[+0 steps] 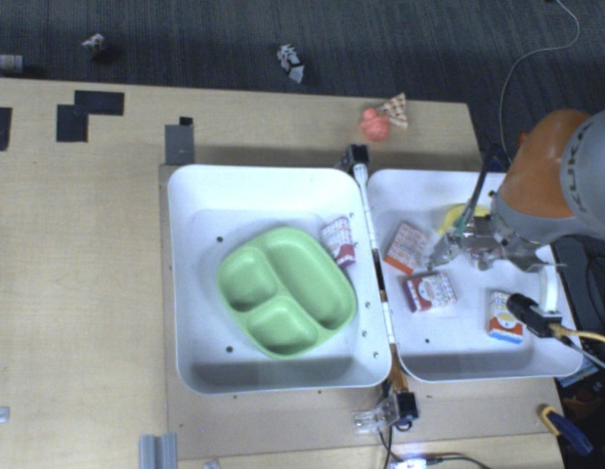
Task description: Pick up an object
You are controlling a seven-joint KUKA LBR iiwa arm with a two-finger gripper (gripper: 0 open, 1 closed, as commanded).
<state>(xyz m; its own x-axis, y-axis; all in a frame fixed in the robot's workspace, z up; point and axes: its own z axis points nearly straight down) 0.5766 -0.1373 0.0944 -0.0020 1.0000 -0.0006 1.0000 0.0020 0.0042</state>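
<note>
We find two shallow white bins side by side on the bench: the left bin [185,262] and the right bin [419,355]. The left bin holds a green divided plate [285,289] at its centre and a small red and white packet [339,241] just beside the plate's far right edge. The arm [556,179] reaches in from the right over the right bin, and its gripper [465,239] sits low above the bin's middle; we cannot tell how it is set or whether it has hold of anything. Near it to the left lies a red and white card packet [407,247], with a second packet [431,291] nearer to us, apart from the first. A small orange and white carton [504,319] rests at the bin's near right, and a yellow object [454,216], partly hidden by the arm, lies farther back. A pink ball [375,124] sits on the bench beyond the bins.
</note>
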